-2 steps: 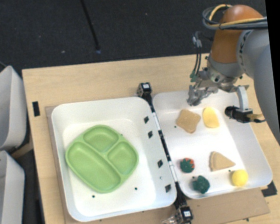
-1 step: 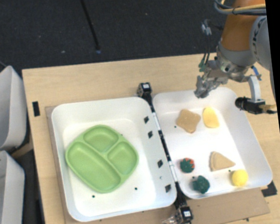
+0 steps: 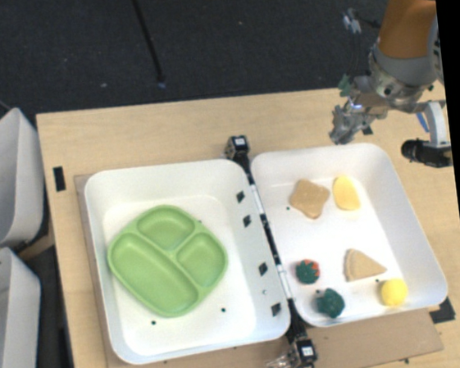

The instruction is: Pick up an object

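Claw [image 3: 347, 127] sits at about 1 o'clock in the frame, hanging over the far rim of the right bin [image 3: 405, 200], nothing between its tips as far as I can see; whether it's open or closed, cannot tell, too small and blurred. Arm [image 3: 406, 31] comes in from 2 o'clock behind it. Nearest candidates: tan cookie [image 3: 309, 198] at the claw's 7 o'clock and yellow lump [image 3: 346, 193] at its 6 o'clock, the two just beside each other, maybe not touching. Further down the bin: tan wedge [image 3: 361, 265], red-and-green piece [image 3: 308, 272], green blob [image 3: 330, 302], yellow ball [image 3: 393, 291] at the bin's 5 o'clock corner. Step looks like approach, no pick started. My read on the next move: settle on one item, centre over it, descend straight. Yellow lump is closest but the cookie crowds its 9 o'clock side, so the tips want to close along the 12–6 line. Ball sits near the rim, little room on its 3 o'clock and 6 o'clock sides. Wedge has open floor all round, probably the cleanest grab. Left bin [image 3: 104, 235] holds a green tray [image 3: 167, 259], well apart, not in the way. Surface [image 3: 61, 149] beyond the bins is bare wood; divider clips [image 3: 261, 241] between the bins are worth keeping clear of.
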You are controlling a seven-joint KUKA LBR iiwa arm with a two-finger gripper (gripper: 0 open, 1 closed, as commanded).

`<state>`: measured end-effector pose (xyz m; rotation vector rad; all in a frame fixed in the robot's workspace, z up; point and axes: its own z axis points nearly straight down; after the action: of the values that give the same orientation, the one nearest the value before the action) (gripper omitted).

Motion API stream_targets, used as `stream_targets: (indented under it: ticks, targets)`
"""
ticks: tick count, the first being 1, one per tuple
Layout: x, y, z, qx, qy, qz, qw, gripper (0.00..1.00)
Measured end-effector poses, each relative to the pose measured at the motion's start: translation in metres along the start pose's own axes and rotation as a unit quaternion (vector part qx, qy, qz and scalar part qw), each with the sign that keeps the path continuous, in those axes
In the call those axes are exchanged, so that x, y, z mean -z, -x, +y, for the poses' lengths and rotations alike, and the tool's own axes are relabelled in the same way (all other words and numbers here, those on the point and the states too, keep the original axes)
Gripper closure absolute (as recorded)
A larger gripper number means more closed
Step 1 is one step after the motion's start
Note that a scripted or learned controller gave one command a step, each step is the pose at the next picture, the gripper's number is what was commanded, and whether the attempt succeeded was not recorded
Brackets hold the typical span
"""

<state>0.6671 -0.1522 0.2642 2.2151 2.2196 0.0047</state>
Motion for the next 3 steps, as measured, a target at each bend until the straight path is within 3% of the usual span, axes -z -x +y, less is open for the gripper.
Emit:
stream_targets:
  ticks: [1,3]
  targets:
    - [0.008,-0.051,-0.014,0.002,-0.002,0.001,1.0000,1.00]
    - [-0.019,-0.152,-0.047,0.002,-0.004,0.001,1.0000,1.00]
